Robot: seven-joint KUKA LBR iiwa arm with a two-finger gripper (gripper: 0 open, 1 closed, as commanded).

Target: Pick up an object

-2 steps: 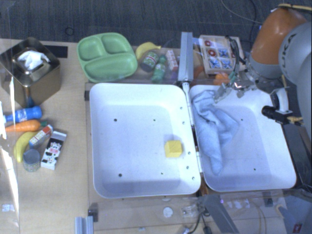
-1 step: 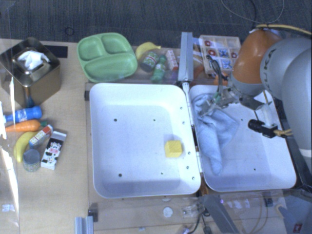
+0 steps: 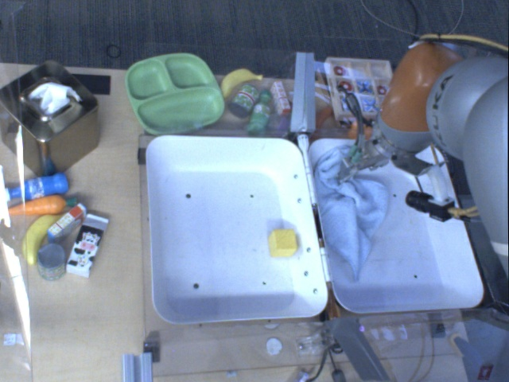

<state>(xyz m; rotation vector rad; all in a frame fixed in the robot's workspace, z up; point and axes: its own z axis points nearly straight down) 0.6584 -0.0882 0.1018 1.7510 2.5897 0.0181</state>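
Observation:
A light blue cloth (image 3: 355, 213) lies crumpled in the right bin (image 3: 429, 285), along its left side. Its upper end is drawn up into a peak at my gripper (image 3: 352, 165), which reaches down from the orange-banded wrist (image 3: 409, 94) at the bin's far left corner. The thin fingers (image 3: 359, 146) look pinched on that peak of cloth. A small yellow block (image 3: 283, 243) sits in the left bin (image 3: 199, 285), near its right wall and apart from the gripper.
Behind the bins are a green divided plate (image 3: 175, 92), a yellow banana (image 3: 238, 79), small bottles (image 3: 256, 106) and a printed card (image 3: 359, 82). On the bench at left stand a brown box (image 3: 52, 118), a blue bottle (image 3: 36, 188), a carrot (image 3: 40, 206) and other small items.

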